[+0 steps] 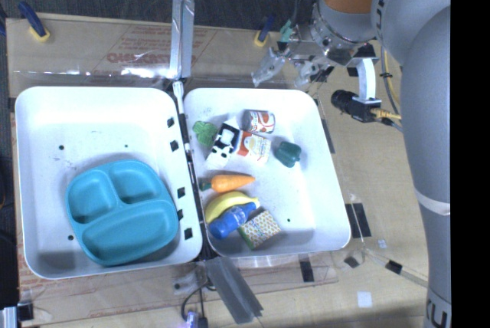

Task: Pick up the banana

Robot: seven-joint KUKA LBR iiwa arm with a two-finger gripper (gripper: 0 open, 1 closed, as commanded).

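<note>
I've got the claw [285, 70] hovering wide and empty above the right bin's [331, 188] far rim; the banana [227, 204] lies well below-left, wedged among clutter.

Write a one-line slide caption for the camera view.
Gripper poised above the right bin's far rim; banana lies at the near end between carrot and blue bottle.

tray [122, 208] in L bin [38, 112] | banana [228, 203] in R bin [325, 165], below carrot [231, 182] | tool [287, 70] behind R bin
</note>
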